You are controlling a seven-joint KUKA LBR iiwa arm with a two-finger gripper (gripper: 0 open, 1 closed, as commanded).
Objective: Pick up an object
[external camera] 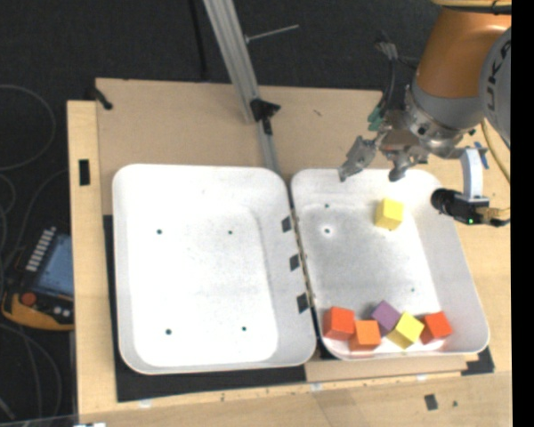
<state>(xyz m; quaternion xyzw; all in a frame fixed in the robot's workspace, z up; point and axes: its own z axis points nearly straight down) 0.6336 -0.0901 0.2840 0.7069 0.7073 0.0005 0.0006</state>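
Matt white plastic bins

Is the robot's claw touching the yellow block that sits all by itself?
Apart. The camera view shows bare white bin floor between the gripper, with jaws spread open, and the lone yellow block below it.

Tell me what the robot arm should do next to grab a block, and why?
Probably shift a little toward the lone yellow block and lower over it. The gripper hangs open above the right bin's far edge with nothing between its fingers, and that block sits apart from the cluster of blocks, so it looks easiest to grab.
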